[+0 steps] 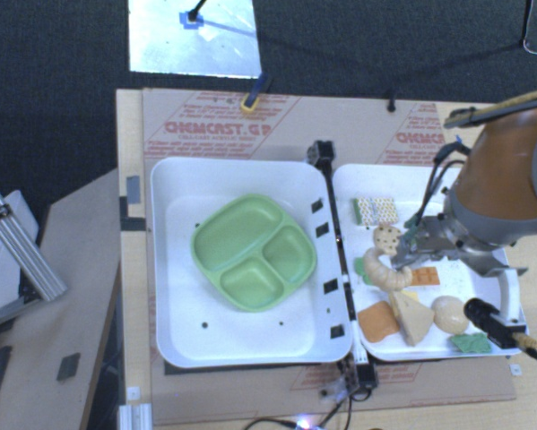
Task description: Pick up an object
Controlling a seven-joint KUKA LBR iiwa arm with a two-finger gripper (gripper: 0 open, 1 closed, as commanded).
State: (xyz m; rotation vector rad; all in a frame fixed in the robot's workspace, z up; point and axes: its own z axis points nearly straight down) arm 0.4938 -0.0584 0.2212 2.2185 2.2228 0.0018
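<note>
Camera view looks down at a slant on two white bins side by side on the desk [89, 240]. The left bin [174, 330] holds a green compartment plate [253, 252]; the right bin [510, 285] holds the small food-like items, and I take it as the landmark.

The end effector [410, 247] hangs over the middle of the right bin, coming in from that bin's right side under the grey-and-orange arm [510, 177]. Its tip sits just above a curved beige sausage-shaped piece [385, 274], which lies left of the bin's centre with its long axis running roughly from the bin's far side toward its near side, bending as it goes. That piece looks the likeliest target: it lies just below and slightly left of the tip, close enough that I cannot tell whether they touch.

Around it in the same bin: a round spotted cookie [386, 236] toward the far side, a checkered card [376, 210] beyond that, an orange wedge [378, 321], a tan triangular piece [413, 316] and a pale egg shape [449, 313] toward the near side.

The finger gap is hidden by the wrist body and cabling, so whether the end effector is wide or narrow I cannot tell, and nothing is visibly held.
</note>
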